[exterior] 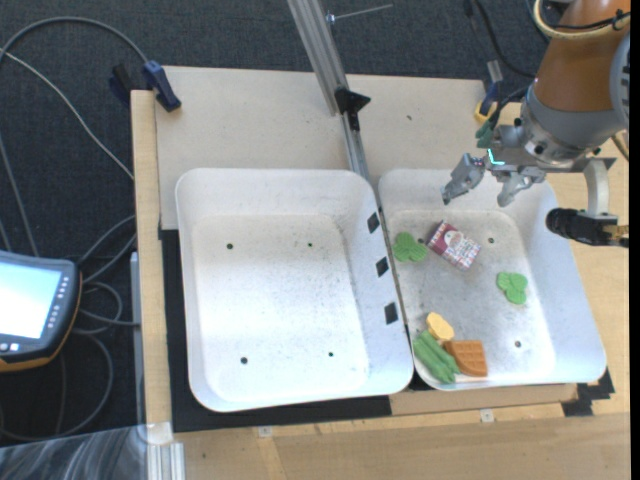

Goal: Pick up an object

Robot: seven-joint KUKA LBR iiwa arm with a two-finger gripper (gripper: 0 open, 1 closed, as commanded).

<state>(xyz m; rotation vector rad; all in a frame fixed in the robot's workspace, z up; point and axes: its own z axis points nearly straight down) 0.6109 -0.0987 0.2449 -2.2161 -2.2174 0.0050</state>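
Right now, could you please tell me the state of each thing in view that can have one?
gripper: open, holding nothing, above the right bin's far end.
small box: lying in the right bin, untouched.
green pieces: resting loose.
yellow piece: resting beside the orange block.
left bin: holds no objects.

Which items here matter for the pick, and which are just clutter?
Job:
gripper, open, above the right bin
pink box
two green pieces
yellow piece
green block
orange block

Lying about:
left bin
tablet
blue clamp
metal pole
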